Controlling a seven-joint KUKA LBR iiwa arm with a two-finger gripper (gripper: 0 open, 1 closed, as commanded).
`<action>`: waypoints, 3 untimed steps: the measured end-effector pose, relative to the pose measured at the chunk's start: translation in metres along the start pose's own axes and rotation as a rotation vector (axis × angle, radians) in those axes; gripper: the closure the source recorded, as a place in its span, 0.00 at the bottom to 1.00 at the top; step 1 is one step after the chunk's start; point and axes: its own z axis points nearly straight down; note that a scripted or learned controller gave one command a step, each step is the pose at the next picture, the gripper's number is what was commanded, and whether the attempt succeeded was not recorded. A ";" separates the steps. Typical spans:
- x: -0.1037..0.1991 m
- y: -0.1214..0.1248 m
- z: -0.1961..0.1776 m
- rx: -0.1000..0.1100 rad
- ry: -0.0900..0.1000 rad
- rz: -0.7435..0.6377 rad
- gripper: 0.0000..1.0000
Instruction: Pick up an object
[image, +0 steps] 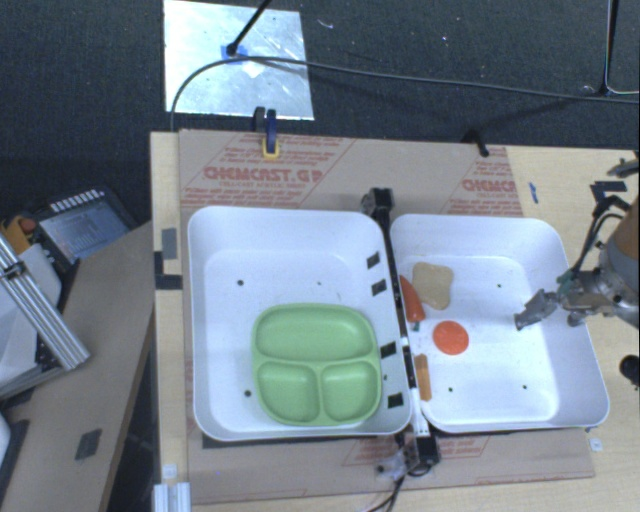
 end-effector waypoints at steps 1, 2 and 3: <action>0.000 0.003 -0.005 -0.010 -0.003 -0.003 0.00; 0.000 0.002 0.036 -0.007 -0.002 -0.002 0.00; -0.002 0.008 0.080 -0.007 -0.001 -0.002 0.00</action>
